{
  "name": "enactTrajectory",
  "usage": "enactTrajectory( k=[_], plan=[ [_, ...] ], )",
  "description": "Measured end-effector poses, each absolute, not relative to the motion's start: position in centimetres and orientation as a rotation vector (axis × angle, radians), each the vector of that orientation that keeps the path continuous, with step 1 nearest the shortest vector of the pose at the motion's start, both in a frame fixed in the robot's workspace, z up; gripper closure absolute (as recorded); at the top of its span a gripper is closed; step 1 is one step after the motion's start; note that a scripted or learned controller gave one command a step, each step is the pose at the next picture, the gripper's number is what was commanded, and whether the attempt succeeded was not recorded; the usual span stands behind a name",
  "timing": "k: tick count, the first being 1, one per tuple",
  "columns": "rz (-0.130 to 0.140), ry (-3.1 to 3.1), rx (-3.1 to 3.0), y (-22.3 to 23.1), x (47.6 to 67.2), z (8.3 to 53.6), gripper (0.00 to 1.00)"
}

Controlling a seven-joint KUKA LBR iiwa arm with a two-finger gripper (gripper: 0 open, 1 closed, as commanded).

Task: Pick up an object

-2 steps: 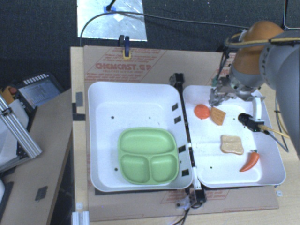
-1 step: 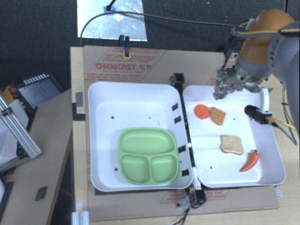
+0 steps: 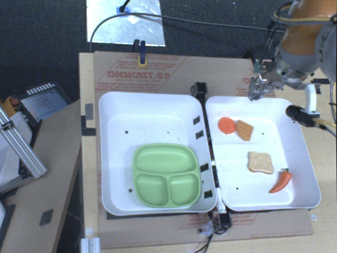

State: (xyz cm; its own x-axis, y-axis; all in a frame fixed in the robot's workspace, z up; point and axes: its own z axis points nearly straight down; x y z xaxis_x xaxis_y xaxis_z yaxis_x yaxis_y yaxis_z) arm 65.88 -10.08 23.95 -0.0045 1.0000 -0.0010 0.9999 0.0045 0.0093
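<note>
The chili pepper point(image 3: 280, 182) lies slanted, stem up-right, tip down-left; whether the hand point(image 3: 256, 92) is open, I cannot tell.

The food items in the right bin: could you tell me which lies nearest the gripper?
The round orange-red slice, at the bin's far left, beside the tan wedge, lies closest to the gripper.

You see a brown board point(image 3: 174, 70) on dark carpet point(image 3: 42, 30). Behind the board lies a shiny metal sheet point(image 3: 126, 15), with a black cable point(image 3: 210, 22) running right from it. Left of the board: a tan table point(image 3: 37, 188) bearing an aluminium rail point(image 3: 18, 141).
</note>
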Motion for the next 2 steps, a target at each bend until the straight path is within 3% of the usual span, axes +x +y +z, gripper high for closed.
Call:
enactTrajectory(
  k=[1, 2],
  plan=[
    [0.007, 2.223, 2.212, -10.1, 66.0, 28.9, 1.00],
    [0.002, 2.230, 2.213, -5.7, 64.8, 28.3, 1.00]
  ],
)
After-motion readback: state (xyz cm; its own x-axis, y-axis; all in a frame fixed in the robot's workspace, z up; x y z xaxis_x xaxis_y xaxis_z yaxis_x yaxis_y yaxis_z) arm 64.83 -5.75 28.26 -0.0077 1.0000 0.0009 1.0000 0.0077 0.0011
